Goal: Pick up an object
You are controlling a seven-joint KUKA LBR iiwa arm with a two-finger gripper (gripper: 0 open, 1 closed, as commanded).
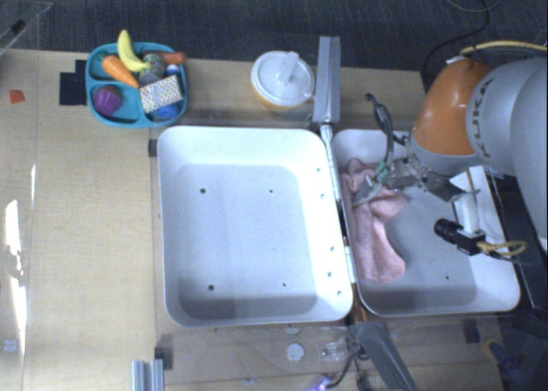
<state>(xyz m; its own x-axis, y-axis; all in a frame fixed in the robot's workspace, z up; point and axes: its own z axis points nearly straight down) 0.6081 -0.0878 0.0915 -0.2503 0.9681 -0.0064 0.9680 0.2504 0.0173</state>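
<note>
A pink cloth (374,239) lies crumpled along the left side of the right white bin (445,295), stretching from near the far wall toward the front. My gripper (375,182) hangs from the grey arm with the orange band (449,120) and is down at the upper end of the cloth, where the fabric bunches up around its tip. The tip is partly buried in the folds.
The left white bin (248,218) sits beside the right one, with a metal rail (325,81) at the far end between them. A blue tray of toy food (137,83) and a white lidded cup (282,79) stand behind the bins. A black fitting with a yellow cable (467,239) hangs over the right bin.
</note>
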